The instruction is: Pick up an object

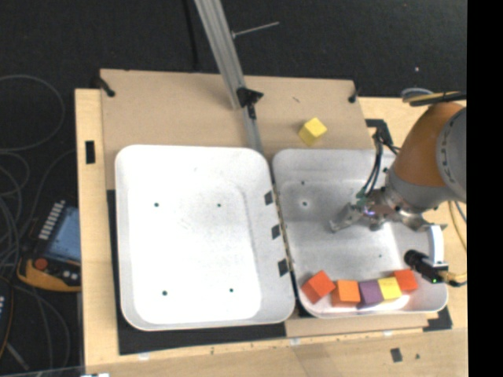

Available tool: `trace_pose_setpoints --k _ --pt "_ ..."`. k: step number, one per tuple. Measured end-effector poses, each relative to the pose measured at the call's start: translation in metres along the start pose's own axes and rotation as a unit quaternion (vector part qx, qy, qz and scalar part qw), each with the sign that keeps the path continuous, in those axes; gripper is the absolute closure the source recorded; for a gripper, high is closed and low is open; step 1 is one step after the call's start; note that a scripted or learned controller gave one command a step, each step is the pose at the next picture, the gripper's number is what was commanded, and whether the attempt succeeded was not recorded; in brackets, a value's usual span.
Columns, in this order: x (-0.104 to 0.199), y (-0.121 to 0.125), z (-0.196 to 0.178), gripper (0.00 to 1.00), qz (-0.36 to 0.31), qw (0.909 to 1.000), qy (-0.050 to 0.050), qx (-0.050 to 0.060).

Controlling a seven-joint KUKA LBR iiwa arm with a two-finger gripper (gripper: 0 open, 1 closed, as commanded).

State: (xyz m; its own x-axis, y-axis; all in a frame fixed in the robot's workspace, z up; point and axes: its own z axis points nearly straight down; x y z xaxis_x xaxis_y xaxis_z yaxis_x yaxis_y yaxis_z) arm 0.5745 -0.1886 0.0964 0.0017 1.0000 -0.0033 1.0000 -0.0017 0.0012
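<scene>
Camera view, looking down at a slant.

Bench (pixel 189 104): pale brown board on a lighter wooden frame, carrying two shallow white bins side by side.

Left bin (pixel 196 234): white, speckled grey on its floor, with a few small dark dots. No blocks lie in it.

Right bin (pixel 314 179): white, its floor scuffed grey. Along its near wall runs a row of five blocks: red block (pixel 317 286) at the left end, tilted; orange block (pixel 346 291) touching it; purple block (pixel 369 292); yellow block (pixel 390 290); and a second red-orange block (pixel 405 280) at the right end. All five lie close together, touching or nearly so.

Loose yellow cube (pixel 313 130): on the bare bench behind the right bin, outside both bins.

Arm (pixel 424 163): grey with an orange band, entering from the right and reaching over the right bin.

Pincer (pixel 346 220): low over the middle of the right bin's floor, pointing left, well apart from the row of blocks. Its tip is small and blurred, so whether it is spread or pressed together cannot be told. No block shows at its tip.

Metal pole (pixel 224 45): grey, slanting from the top edge down to the gap between the bins.

Handheld controller (pixel 55 246): on the dark floor left of the bench, among black cables.
</scene>
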Motion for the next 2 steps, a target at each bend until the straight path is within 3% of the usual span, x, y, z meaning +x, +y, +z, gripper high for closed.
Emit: trace_pose_setpoints --k 1,2 --pt "-0.024 -0.007 -0.109 0.00 0.000 1.0000 -0.001 -0.004" --pt "0.027 0.016 -0.088 0.00 -0.004 1.0000 0.001 0.000"
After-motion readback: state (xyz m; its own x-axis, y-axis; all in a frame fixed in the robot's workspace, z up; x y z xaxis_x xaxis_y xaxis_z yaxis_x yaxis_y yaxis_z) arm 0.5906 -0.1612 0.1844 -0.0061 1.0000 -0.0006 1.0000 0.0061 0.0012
